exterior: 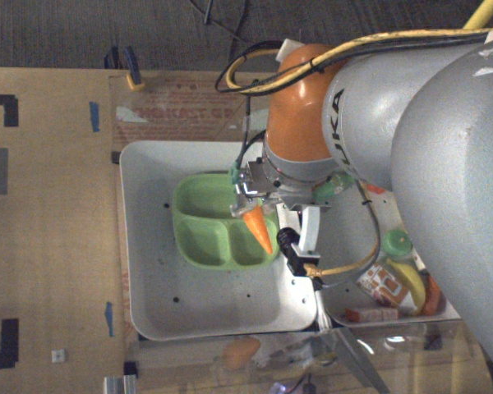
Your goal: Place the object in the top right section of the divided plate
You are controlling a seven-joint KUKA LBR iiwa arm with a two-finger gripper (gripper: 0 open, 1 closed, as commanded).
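End effector [256,208] sits over the green divided plate [205,228]. An orange carrot [258,228] is pinched between its fingers, tip down.

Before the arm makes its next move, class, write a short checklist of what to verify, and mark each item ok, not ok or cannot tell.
1. Green divided plate lies inside the left white bin: ok.
2. Orange carrot is at the gripper, over the plate's right edge: ok.
3. Carrot actually clamped: cannot tell.
4. Carrot resting in a section: cannot tell.
5. Plate sections visible to the camera hold nothing else: ok.
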